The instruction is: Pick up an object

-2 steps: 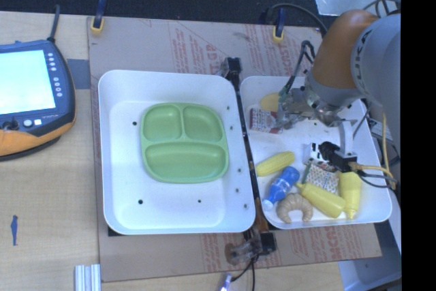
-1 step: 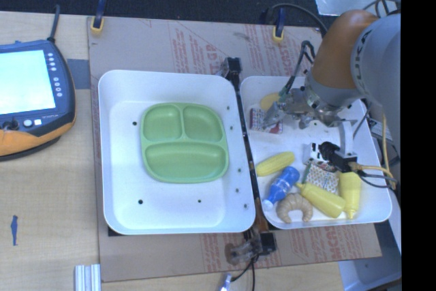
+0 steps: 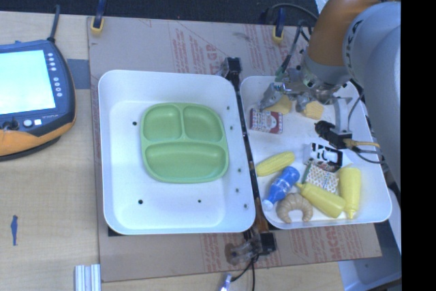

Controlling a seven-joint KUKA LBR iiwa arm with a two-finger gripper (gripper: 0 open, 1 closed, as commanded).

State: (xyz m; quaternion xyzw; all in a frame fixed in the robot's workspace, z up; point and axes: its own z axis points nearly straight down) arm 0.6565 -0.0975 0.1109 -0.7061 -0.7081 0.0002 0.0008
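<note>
The gripper hangs low over the right bin at its twelve o'clock end, beside yellow blocks, presumably to grab one, though whether its jaws are spread or pinching anything I cannot tell.

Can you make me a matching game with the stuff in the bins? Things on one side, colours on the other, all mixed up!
Things:
1. divided plate
2. bottle
3. croissant
4. corn cob

Colours:
A. blue
B. yellow
C. green
D. tan

Pairs: 1-C, 2-A, 3-D, 4-B
</note>
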